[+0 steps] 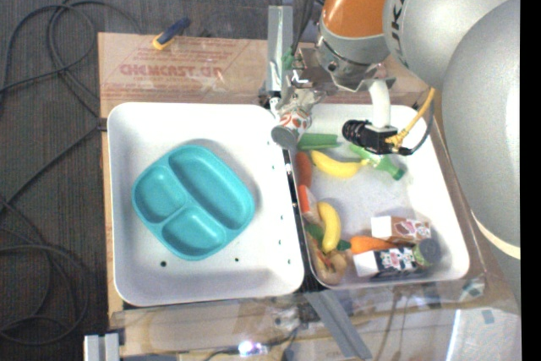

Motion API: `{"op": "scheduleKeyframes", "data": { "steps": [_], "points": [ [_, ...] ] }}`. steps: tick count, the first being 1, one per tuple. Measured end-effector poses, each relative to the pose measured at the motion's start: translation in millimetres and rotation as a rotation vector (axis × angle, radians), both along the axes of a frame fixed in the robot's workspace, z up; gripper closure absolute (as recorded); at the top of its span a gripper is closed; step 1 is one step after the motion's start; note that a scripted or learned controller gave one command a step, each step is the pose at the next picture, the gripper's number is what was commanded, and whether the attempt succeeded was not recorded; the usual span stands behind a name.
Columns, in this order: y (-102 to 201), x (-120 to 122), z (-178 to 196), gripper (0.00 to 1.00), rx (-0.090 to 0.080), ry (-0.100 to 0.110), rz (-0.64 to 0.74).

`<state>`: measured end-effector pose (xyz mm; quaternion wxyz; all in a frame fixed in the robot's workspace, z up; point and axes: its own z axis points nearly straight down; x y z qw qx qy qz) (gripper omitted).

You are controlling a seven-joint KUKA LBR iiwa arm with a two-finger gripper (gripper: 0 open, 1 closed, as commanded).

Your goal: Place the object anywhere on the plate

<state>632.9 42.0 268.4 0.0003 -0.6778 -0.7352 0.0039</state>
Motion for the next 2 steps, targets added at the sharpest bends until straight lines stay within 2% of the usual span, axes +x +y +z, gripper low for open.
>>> {"op": "scheduleKeyframes", "data": {
  "steps": [1, 2],
  "points": [
    [-20, -71, -21, 1.00, 0.002, 0.002, 0.036],
    [-27, -71, 61, 1.00, 0.001, 0.000, -0.010]
  ]
}}
